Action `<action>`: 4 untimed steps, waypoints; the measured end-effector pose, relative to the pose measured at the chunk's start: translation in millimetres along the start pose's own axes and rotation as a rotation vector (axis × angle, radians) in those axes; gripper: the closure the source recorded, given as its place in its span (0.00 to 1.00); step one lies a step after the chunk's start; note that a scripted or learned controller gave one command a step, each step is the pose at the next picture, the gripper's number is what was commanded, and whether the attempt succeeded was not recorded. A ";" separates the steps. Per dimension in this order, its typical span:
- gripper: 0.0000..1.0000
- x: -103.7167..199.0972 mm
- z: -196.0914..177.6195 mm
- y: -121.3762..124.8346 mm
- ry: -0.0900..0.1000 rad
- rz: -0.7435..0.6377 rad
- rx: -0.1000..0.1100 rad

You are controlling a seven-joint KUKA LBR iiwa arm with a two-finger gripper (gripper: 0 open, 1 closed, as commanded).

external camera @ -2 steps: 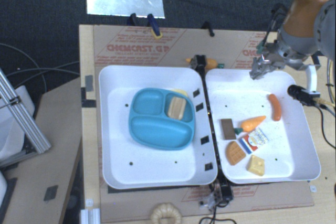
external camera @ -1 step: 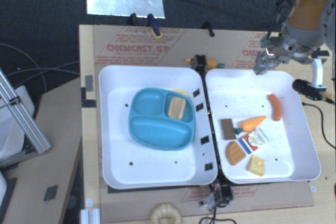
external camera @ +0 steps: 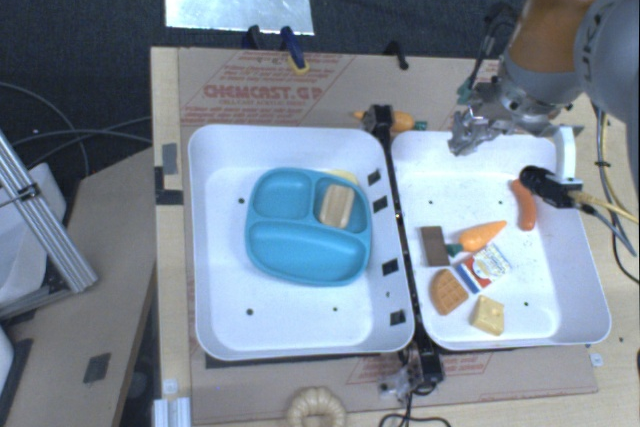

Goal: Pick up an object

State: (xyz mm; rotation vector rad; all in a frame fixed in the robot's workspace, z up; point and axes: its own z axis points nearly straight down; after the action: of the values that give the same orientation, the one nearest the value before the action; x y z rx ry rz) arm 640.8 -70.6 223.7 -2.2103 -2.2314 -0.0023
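- Two white bins: the left bin [external camera: 215, 315] bears a blue tray [external camera: 290, 250], the right bin [external camera: 570, 290] a carrot [external camera: 478, 234], sausage [external camera: 525, 205] and cracker [external camera: 449, 292].
- We read "CHEMCAST" on the board [external camera: 262, 92].
- The gripper [external camera: 468, 141] hangs above the right bin's far edge; we cannot tell its grip.

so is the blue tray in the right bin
No, the blue tray sits in the left bin, holding a tan food piece.

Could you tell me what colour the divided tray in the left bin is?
Light blue tray, camera view.
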 end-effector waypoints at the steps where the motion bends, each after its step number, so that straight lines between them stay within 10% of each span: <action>1: 1.00 51.7 -2.6 -33.4 0.000 0.001 0.001; 4: 1.00 164.9 8.4 -84.1 -0.001 0.002 0.001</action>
State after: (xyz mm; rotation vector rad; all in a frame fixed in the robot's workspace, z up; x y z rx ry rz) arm 555.1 93.5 215.5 -2.2128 -2.2286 0.0000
